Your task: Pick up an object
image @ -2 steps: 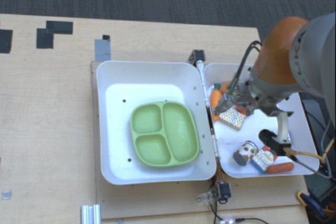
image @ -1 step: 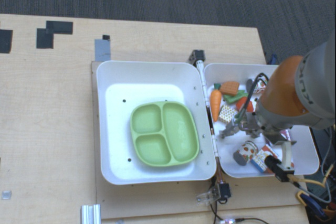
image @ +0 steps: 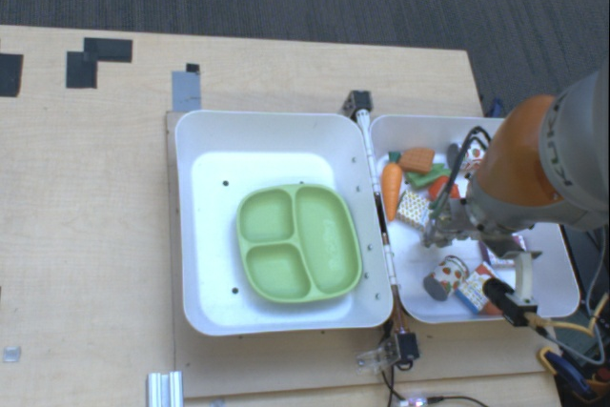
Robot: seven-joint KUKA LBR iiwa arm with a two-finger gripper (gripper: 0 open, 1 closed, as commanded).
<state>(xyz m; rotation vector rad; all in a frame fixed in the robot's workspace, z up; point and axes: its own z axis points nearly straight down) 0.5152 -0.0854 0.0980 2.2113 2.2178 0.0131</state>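
Thick grey robot arm (image: 583, 157) at the right edge of the frame, rounded and smooth. Broad orange band (image: 515, 157) wrapped around it above the wrist, glossy. Below the band, a grey metal wrist section, then a darker gripper (image: 440, 234) of small metal parts. Thin black cables (image: 465, 148) looped beside the orange band.

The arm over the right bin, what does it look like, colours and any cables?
The arm is bulky and rounded, with a grey shell and a broad orange band above the wrist. Below that sits darker metal hardware leading to the gripper. Black cables loop beside the orange band.
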